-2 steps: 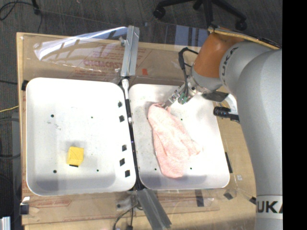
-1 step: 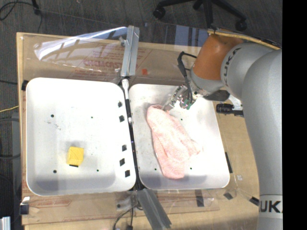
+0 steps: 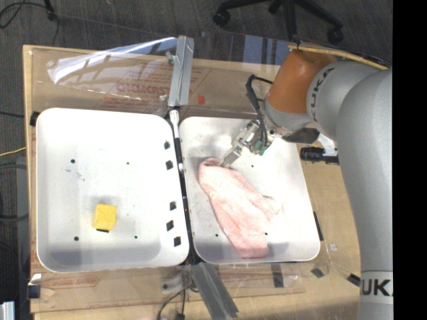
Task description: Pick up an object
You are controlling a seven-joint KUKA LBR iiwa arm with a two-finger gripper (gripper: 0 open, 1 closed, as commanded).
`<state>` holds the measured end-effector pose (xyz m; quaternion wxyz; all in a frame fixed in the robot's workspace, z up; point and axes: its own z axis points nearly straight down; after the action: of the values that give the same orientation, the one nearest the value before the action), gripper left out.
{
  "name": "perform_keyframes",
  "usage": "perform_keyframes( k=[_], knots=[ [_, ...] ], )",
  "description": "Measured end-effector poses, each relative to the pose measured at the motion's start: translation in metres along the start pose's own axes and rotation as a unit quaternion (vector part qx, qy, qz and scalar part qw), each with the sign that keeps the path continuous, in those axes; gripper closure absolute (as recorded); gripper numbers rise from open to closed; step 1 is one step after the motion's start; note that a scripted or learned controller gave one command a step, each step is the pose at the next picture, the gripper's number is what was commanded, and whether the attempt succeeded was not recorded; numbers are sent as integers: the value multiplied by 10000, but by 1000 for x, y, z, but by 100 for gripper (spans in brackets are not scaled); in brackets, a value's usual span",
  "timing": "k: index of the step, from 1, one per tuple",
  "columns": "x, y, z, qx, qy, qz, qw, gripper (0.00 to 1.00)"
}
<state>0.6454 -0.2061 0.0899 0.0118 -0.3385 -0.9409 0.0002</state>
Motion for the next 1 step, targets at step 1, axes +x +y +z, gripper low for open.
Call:
perform_keyframes(
  k=[1],
  knots=[
    [-2,2,-12,-24,-77,-25,10000,100]
  ],
)
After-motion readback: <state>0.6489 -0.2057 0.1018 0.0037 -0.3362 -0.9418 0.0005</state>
